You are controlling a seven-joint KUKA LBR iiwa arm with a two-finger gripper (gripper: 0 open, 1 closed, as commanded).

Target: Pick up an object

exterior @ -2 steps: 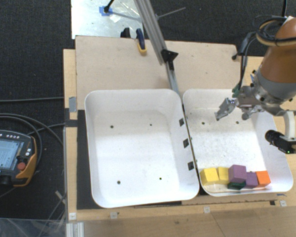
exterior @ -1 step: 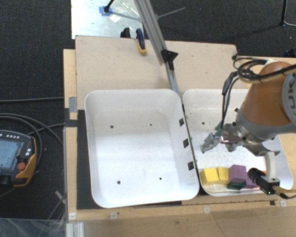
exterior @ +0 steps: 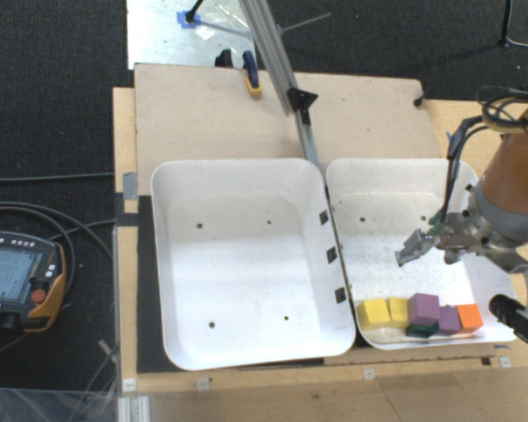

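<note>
Left bin (exterior: pixel 172 262) bare beside; blocks (exterior: pixel 421 313) clustered in right bin (exterior: pixel 370 183) front edge; fingers (exterior: pixel 414 249) above-left, apart; grip state unclear

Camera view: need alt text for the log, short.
Overhead slanted view of two shallow white bins: the robot arm reaches from the right, its tool low over the right bin. Yellow, purple, dark green and orange blocks cluster along that bin's near edge, untouched.
</note>
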